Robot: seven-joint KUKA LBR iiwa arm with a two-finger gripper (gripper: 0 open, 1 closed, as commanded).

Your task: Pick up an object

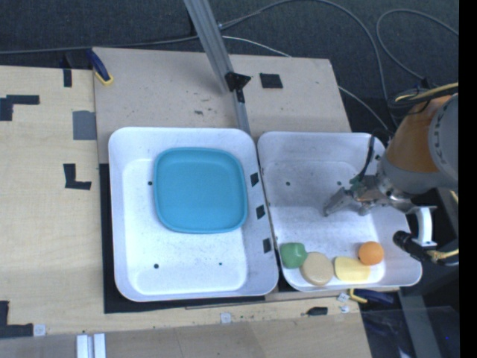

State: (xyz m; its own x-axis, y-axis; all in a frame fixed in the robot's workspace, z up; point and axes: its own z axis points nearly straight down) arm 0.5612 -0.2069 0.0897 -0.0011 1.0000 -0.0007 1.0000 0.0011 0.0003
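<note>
- The arm [428, 144] shows at the right of the frame as a thick rounded body, grey with a broad orange band.
- Below the band sits a grey wrist section, round in shape.
- A thin dark cable [368, 159] runs along the wrist toward the gripper.
- The gripper [337, 203] is dark grey metal with slim fingers, at right centre of the frame.
- A white bracket-like part [425, 226] with black fittings shows at the lower right.

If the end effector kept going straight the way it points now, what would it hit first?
Probably the bare floor of the right white bin, then its left wall; the end effector points leftward, though depth is unclear.
</note>
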